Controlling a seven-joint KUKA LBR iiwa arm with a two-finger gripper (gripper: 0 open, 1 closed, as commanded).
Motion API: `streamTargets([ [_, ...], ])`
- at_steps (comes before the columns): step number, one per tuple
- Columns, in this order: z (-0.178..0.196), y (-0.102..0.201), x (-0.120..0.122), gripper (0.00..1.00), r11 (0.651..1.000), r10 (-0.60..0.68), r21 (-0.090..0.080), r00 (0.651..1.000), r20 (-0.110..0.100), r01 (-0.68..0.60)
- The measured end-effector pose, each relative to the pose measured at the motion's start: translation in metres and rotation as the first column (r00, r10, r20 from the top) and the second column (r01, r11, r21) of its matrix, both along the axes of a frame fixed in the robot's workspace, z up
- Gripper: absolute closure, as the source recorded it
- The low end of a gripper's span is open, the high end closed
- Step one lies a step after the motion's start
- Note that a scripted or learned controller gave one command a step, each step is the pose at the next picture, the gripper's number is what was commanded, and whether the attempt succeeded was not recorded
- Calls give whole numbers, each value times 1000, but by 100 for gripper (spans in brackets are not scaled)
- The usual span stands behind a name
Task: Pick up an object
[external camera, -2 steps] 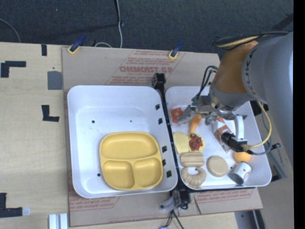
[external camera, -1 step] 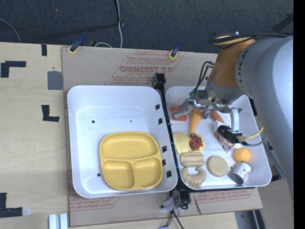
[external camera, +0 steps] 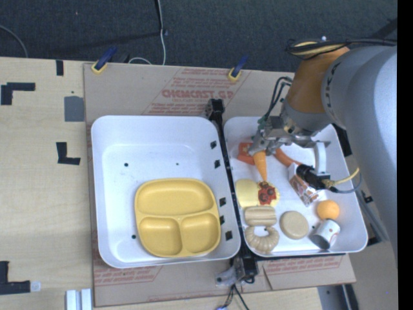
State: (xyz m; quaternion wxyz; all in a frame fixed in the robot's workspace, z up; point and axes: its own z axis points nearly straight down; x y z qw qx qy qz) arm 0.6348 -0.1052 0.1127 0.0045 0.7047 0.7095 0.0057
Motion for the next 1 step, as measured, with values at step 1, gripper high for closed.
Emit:
streamTargets([
  [1,76,80,-33,100,1000,2,2,1000,-11,-2],
])
